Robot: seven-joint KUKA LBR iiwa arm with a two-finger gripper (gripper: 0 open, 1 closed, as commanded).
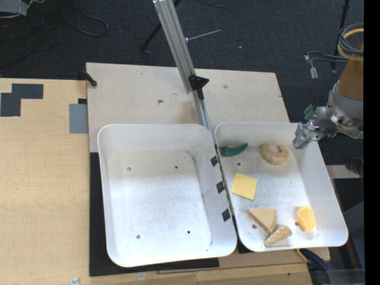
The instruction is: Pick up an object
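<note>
Bread wedges (pixel 268 224) sit loose at right bin's (pixel 332 218) 6 o'clock; gripper (pixel 301 136) hovers at 1 o'clock rim, jaw state unclear, likely staging.

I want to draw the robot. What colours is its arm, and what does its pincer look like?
The arm is grey with a wide orange band above the wrist. Its pincer is small, silvery-grey metal. A thin cable loops near the top.

two shallow bins (pixel 157 177): white, finely speckled | flat square slice (pixel 244 186): yellow | curved pod-shaped piece (pixel 233 149): green | round bun-like lump (pixel 275 154): tan | small chunky block (pixel 306 218): yellow-orange | tabletop (pixel 41 177): pale wood grain, grey patches
</note>
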